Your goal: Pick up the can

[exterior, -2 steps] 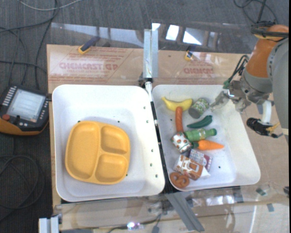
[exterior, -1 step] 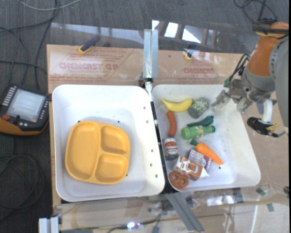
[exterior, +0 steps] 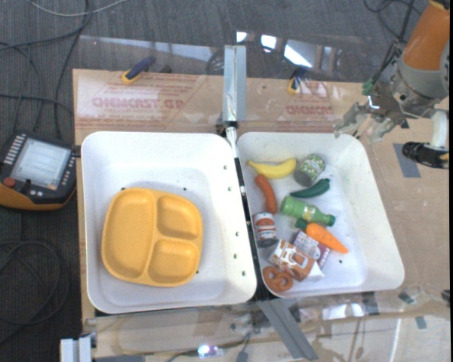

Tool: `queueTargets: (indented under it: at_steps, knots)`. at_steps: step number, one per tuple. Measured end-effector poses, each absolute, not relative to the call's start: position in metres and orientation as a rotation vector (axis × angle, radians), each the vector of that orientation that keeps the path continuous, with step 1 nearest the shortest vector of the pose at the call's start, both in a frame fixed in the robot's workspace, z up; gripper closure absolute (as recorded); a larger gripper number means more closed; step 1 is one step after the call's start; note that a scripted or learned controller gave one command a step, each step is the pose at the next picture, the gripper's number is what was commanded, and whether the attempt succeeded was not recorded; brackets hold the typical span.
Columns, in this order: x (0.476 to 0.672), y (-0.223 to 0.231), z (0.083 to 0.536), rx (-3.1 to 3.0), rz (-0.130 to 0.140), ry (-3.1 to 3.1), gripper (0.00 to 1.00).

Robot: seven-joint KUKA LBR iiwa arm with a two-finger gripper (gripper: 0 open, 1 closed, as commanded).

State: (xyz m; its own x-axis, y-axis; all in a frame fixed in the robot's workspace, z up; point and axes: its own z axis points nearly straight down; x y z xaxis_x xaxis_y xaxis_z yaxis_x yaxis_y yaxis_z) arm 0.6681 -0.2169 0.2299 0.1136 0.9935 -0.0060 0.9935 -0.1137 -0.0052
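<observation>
Above the right bin's far right corner, the jaws (exterior: 366,123) hung spread apart with nothing between them. Down and to the left of them, against the right bin's (exterior: 377,202) left wall, the can (exterior: 265,228) stood roughly upright, well apart from the jaws. A banana (exterior: 273,168), a green bottle (exterior: 306,211) and a carrot (exterior: 326,237) lay between.

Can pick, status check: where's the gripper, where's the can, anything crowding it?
Gripper open, above right bin's far right corner. Can at left wall, untouched. Sausage just behind, carton in front.
</observation>
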Motion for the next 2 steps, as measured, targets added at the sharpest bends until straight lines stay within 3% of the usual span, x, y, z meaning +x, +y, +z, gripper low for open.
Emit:
queueTargets:
  at_steps: [1,2]
  knots:
    - [0.613,-0.206,0.182,2.480,-0.013,1.935,1.00]
    - [0.665,-0.197,0.244,2.499,-0.010,1.907,1.00]
